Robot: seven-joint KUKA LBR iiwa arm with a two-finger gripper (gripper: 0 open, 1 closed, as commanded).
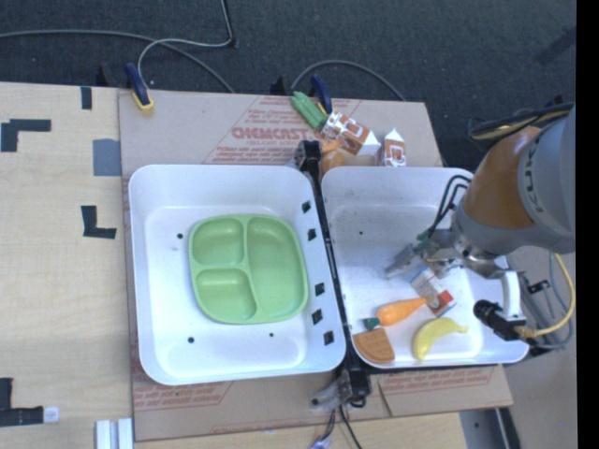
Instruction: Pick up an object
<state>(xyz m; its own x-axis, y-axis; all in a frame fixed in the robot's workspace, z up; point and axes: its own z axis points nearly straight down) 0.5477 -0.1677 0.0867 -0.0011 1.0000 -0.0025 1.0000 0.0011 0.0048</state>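
Carrot (pixel 402 311) is serving here as the landmark: it is lying in the right bin (pixel 374 199), toward that bin's near edge, its orange body pointing up and to the right with a green stub at its lower left end. Just below and to the right of the carrot a yellow banana (pixel 436 335) is resting on the bin floor, and just below and to the left of the carrot a flat brown cookie-like piece (pixel 374 346) is sitting against the bin's near rim. Directly above the carrot the pincer (pixel 418 260) is hanging low over the bin floor, its grey fingers (pixel 404 261) standing apart with nothing between them, and a small red-and-white part is showing just right of the carrot's upper end. The arm (pixel 515 195), grey with an orange band, is reaching in from above and right of the carrot. Well to the left of the carrot, the left bin (pixel 150 251) is carrying a green divided plate (pixel 248 267). Both bins are sitting on the desk (pixel 56 185), on a cardboard sheet (pixel 253 129).
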